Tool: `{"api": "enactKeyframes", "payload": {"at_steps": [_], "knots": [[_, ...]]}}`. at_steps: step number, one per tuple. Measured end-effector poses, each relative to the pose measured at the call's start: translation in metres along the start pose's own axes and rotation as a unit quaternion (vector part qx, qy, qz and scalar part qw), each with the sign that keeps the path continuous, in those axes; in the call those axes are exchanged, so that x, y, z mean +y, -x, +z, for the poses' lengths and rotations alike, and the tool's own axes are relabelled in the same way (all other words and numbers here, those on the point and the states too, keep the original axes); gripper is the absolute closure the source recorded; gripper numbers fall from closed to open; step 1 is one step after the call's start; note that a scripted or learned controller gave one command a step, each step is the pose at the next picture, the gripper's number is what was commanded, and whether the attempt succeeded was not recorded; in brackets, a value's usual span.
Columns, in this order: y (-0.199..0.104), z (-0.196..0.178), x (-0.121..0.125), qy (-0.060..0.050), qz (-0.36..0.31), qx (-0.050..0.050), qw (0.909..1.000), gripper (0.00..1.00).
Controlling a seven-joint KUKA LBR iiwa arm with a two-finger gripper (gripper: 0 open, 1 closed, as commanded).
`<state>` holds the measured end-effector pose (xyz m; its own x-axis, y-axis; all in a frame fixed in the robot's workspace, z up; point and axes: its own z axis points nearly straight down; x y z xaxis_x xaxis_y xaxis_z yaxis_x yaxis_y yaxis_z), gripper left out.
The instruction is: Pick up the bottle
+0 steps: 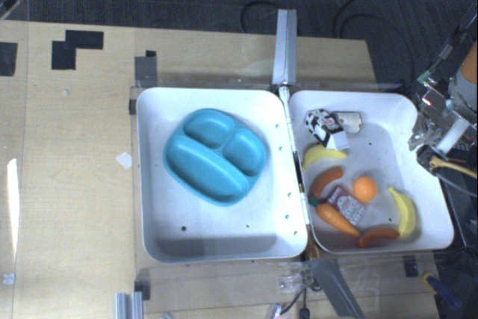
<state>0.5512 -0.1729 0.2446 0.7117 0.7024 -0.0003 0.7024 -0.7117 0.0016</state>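
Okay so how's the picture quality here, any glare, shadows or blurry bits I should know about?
Camera view: even, soft light; a pale glare streak on the bench at the left edge; a faint shadow along the near wall of the left bin; the hand at the right edge looks smeared, and the bottle is too small for detail.
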Motion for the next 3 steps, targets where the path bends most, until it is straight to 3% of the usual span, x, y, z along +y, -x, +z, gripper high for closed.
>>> {"api": "enactKeyframes", "payload": {"at_steps": [1,2,3], "knots": [[0.055,0.134,-0.035,-0.003,0.179,-0.001,0.9839,1.0],[0.031,0.043,0.003,-0.001,0.267,-0.001,0.9637,1.0],[-0.022,0.157,0.016,0.002,0.254,0.003,0.9672,1.0]]}}
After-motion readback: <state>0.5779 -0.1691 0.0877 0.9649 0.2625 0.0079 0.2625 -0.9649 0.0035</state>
